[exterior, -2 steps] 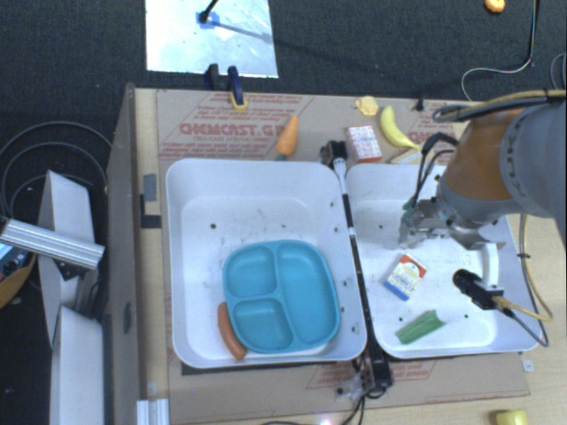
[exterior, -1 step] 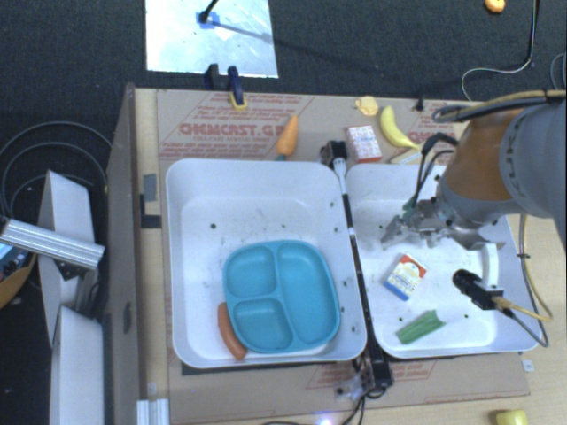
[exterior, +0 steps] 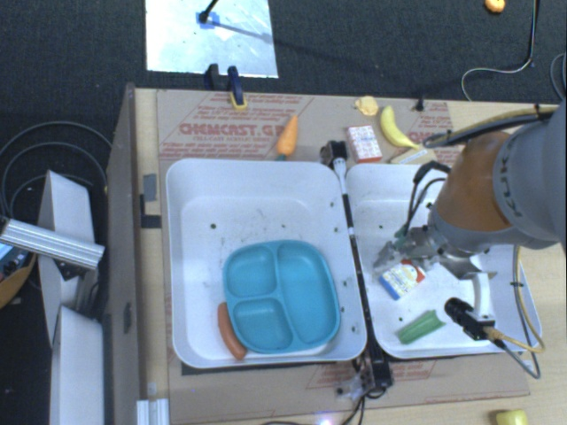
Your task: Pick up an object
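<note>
In the right bin [exterior: 381,193], my gripper [exterior: 396,255] hangs low near the middle, at the end of the grey arm with the orange band [exterior: 474,193]. Just below it and touching or nearly touching lies a small white, blue and red box [exterior: 401,281]. A green oblong piece [exterior: 419,327] rests near the bin's front wall. The left bin [exterior: 204,193] holds a blue divided plate [exterior: 282,295] and an orange sausage-shaped piece [exterior: 230,330] at the plate's front left.
Behind the bins on the cardboard lie a carrot [exterior: 286,136], a small red and white box [exterior: 364,143] and a banana [exterior: 394,128]. The bins' shared rims [exterior: 348,228] run just left of my gripper.
</note>
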Tool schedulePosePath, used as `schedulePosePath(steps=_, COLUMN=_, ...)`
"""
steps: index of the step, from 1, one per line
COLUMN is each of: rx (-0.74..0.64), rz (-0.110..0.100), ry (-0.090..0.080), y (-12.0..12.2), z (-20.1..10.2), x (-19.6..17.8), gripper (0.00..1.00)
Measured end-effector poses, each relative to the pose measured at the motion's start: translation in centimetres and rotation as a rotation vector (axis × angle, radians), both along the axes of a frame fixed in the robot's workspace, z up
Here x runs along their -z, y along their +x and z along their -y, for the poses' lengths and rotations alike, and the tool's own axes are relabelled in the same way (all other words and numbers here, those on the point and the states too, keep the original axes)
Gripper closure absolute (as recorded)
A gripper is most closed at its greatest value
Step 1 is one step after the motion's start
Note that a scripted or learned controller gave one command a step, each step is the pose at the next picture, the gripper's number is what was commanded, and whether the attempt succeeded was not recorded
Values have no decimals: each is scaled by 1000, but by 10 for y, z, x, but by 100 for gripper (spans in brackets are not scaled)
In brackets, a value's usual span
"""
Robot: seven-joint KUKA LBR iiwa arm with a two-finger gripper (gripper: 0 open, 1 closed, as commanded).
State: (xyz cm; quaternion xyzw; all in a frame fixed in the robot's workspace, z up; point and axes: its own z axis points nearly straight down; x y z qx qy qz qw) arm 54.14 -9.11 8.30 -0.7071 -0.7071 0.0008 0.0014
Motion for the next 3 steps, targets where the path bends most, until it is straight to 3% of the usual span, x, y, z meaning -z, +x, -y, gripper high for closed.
schedulePosePath(steps=1, rx=-1, rz=6, ry=-1, y=3, z=0, x=-12, gripper=100)
schedulePosePath(steps=2, rx=7, rz=24, ry=-15, y=44, z=125, x=-155, gripper=100)
schedulePosePath(steps=3, rx=-6, rz=11, ry=-5, y=42, z=116, x=-156, gripper=100)
